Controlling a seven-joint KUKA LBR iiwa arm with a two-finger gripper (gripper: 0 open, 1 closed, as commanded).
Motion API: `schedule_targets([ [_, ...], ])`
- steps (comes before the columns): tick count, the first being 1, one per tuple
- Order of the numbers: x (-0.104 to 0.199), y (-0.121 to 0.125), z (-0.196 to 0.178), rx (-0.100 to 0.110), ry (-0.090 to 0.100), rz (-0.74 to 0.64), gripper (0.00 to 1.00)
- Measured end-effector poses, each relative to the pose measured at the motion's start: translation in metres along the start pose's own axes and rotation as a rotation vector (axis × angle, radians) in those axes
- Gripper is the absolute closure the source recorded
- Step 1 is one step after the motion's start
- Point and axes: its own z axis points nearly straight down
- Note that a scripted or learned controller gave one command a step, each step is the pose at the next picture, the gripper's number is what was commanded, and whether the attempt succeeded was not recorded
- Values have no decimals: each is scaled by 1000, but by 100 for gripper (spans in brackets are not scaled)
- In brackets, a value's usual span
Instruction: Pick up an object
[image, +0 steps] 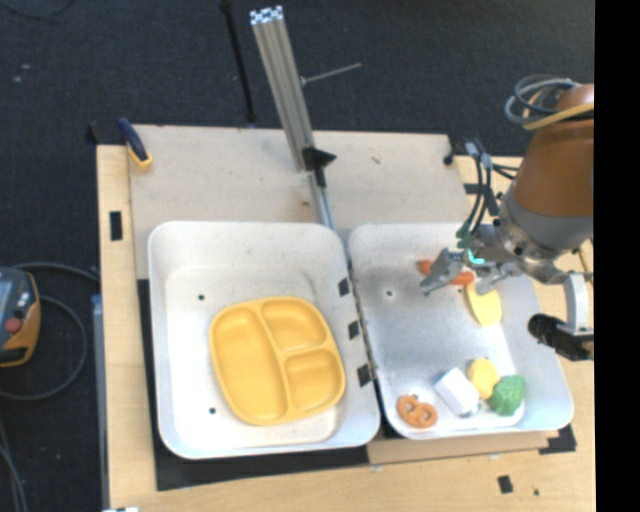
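1. Two white bins sit on the counter; left bin (180, 300) holds a yellow divided tray (277, 357).
2. Jaws (447, 272) hover over right bin (400, 330), beside an orange piece (428, 267); grip state: cannot tell.
3. Pretzel (417, 410), white block (456, 390), green piece (507, 394) lie at the near edge.

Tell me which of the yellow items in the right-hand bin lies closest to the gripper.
The flat pale yellow piece, just below the gripper in the upper part of the right-hand white bin. The rounder yellow piece sits farther down, among the items at the bin's lower edge.
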Motion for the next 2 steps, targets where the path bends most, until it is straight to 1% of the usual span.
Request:
schedule_targets([
  [1, 0, 0, 0, -1, 0, 0, 0],
  [2, -7, 4, 60, 5, 0, 3, 0],
])
